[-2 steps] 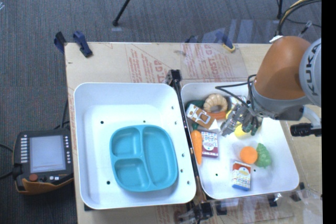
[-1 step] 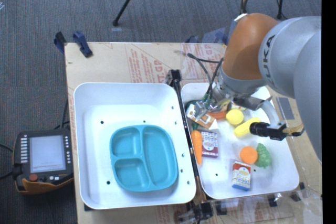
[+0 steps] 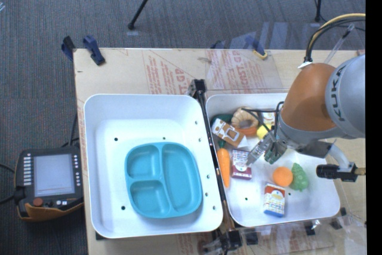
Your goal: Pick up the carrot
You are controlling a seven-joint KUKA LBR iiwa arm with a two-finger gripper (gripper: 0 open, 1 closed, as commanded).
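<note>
The carrot (image 3: 224, 166) is a long orange piece lying along the left wall of the right bin (image 3: 310, 212), pointing toward the front. My gripper (image 3: 263, 152) hangs over the middle of that bin, a short way right of the carrot and above a red and white carton (image 3: 240, 164). Its fingers (image 3: 256, 154) point down and left, spread apart with nothing between them. The grey arm with its orange band (image 3: 310, 98) reaches in from the right and hides the bin's far right corner.
The right bin also holds an orange ball (image 3: 283, 176), a green leafy toy (image 3: 299, 177), a small juice box (image 3: 274, 199), a brown pretzel-like item (image 3: 245, 118) and a snack pack (image 3: 227, 132). The left bin (image 3: 107, 128) holds a blue divided plate (image 3: 163, 179).
</note>
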